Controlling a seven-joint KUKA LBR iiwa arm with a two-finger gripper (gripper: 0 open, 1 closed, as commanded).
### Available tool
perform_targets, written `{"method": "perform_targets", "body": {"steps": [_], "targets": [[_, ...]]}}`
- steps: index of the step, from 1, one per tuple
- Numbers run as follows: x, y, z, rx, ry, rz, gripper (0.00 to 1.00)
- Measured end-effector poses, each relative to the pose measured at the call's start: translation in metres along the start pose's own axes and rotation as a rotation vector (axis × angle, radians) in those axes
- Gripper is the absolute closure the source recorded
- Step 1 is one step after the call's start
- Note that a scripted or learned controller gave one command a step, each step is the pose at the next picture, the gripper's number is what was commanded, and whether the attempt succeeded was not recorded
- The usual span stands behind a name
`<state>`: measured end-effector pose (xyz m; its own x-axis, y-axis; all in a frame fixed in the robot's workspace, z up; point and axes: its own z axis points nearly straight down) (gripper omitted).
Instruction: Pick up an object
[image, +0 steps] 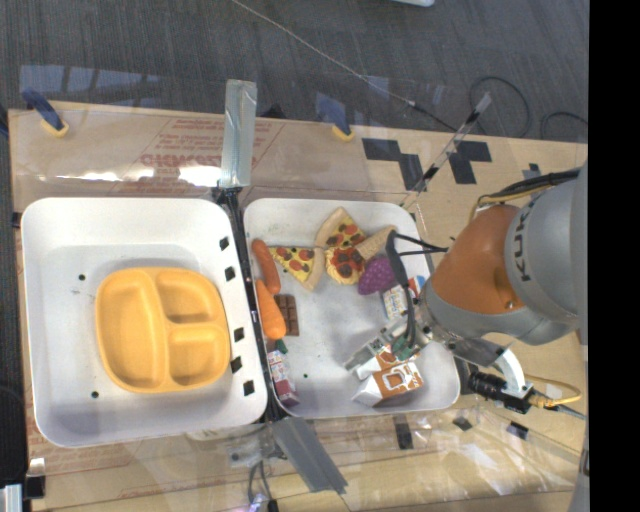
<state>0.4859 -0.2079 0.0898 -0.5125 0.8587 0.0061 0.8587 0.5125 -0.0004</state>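
fingers (372, 352) by carton (397, 377), right bin (330, 385)

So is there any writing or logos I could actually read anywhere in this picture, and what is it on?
"KU": large dark letters running down the grey arm, cut off by the picture's edge.
Faint red print on the cardboard sheet behind the bins: too blurred to read.
Carton by the gripper: brown and white printing, too small to read.
Small bottle at the right bin's left wall: label unreadable.
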Motion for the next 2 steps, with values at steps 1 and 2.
{"method": "perform_targets", "body": {"steps": [1,2], "targets": [[-0.033,0.055,0.001,0.003,0.001,0.009,0.00],[-0.005,0.015,0.000,0.002,-0.002,0.225,0.00]]}}
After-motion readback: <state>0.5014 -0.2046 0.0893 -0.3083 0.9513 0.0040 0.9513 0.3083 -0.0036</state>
